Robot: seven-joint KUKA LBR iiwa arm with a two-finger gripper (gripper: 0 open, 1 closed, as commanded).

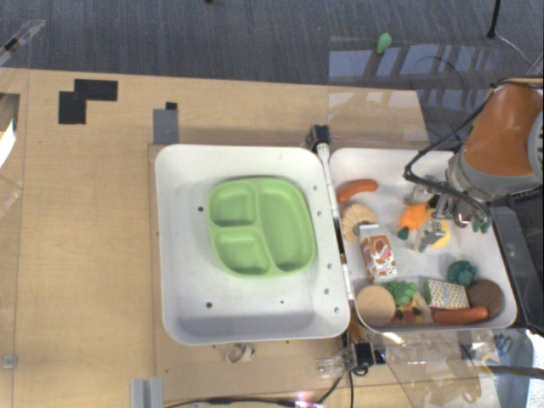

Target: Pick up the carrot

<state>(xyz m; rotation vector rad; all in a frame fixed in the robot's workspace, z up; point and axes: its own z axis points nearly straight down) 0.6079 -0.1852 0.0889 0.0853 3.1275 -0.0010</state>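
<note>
The carrot point(412, 218), small and orange with a bit of green at its top, lies in the upper middle of the right bin point(501, 253). My gripper point(432, 230) hangs low over the bin just right of the carrot, under the grey wrist and the orange band point(507, 130). It is touching or nearly touching the carrot's right side. A yellow item point(439, 240) sits directly beneath the gripper and is partly covered by it.
The right bin also holds a sausage point(356, 190), a round waffle point(358, 220), a small carton point(378, 257), a green broccoli point(463, 271), a bun point(376, 304) and a hot dog point(459, 315). A green divided plate point(259, 226) sits in the left bin point(183, 253).
</note>
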